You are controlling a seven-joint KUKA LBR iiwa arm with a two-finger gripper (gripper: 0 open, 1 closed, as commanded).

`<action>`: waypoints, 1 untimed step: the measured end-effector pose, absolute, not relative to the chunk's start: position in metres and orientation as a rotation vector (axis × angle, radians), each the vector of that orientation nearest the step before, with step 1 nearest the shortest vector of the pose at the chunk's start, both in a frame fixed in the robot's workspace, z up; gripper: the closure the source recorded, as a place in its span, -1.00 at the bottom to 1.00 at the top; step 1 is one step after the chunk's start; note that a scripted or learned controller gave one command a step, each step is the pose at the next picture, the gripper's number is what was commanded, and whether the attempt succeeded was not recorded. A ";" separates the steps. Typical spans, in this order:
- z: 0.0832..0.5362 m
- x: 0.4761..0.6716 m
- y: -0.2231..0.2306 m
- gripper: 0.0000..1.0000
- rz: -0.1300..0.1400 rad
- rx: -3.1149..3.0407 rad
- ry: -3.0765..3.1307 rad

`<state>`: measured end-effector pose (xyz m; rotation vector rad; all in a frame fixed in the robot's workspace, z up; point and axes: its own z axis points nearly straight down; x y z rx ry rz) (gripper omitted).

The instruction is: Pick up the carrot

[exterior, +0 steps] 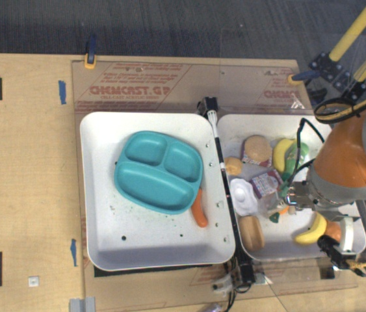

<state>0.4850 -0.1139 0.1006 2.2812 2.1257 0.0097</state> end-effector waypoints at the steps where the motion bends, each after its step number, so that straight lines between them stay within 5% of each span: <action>1: 0.210 0.507 -0.032 1.00 0.011 2.303 2.134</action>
